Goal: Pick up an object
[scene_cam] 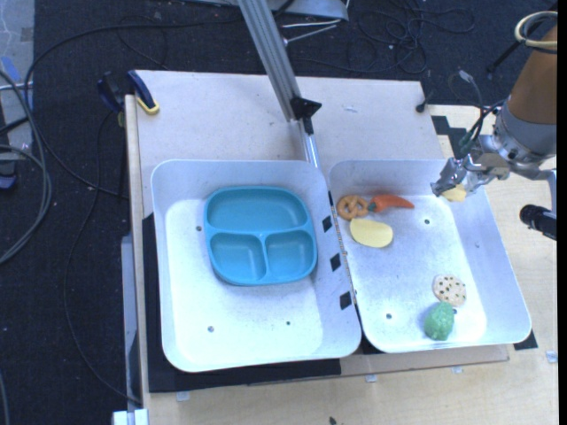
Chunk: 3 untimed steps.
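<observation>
**Over the right bin's far corner, the gripper hangs near a pale yellow piece**

At the far right corner of the right bin (496, 264), we see the gripper (454, 184) poised above the rim, with the grey and orange arm (532, 104) reaching in from the right. A small pale yellow piece (456, 195) sits right at its tip. We cannot tell whether the gripper has hold of that piece or merely hovers over it, nor how far apart the jaws stand, because the tip is small and blurred.

From the gripper, the other objects lie to the left and toward the near side. A pretzel (352, 206) and an orange carrot (392, 204) rest close together by the bin's far left side, the carrot's long axis running left to right. Just nearer than them lies a yellow oval piece (371, 233). Well apart, toward the near right corner, a spotted cookie (449, 289) sits just beside a green lump (438, 321).

The left bin (177, 326) carries a blue divided tray (261, 235).

We judge the pale yellow piece the closest target, since it lies almost directly beneath the tip; the carrot group would call for a reach leftward across the bin.
</observation>
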Motion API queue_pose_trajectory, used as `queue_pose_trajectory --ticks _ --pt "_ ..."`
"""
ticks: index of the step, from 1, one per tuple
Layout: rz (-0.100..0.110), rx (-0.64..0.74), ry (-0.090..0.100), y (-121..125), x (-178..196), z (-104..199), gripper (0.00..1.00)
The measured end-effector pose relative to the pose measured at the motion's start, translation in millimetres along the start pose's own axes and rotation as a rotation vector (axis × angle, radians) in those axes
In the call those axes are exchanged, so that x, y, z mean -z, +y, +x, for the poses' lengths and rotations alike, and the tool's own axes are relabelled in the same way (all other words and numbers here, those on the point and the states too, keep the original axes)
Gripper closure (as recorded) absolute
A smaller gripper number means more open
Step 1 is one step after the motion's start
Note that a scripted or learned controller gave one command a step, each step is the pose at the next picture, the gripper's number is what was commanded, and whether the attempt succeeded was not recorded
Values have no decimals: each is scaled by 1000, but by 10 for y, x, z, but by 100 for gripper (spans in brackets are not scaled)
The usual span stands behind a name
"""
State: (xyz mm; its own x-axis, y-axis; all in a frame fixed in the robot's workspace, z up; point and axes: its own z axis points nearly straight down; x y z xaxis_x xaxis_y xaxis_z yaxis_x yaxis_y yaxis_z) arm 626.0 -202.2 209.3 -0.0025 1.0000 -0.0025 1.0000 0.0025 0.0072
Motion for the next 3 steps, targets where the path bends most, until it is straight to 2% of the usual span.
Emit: queue_pose_trajectory --ticks 2,3 --pt "7 5 4 -348 261 1071 100" --pt "9 4 4 -438 226 1515 100"
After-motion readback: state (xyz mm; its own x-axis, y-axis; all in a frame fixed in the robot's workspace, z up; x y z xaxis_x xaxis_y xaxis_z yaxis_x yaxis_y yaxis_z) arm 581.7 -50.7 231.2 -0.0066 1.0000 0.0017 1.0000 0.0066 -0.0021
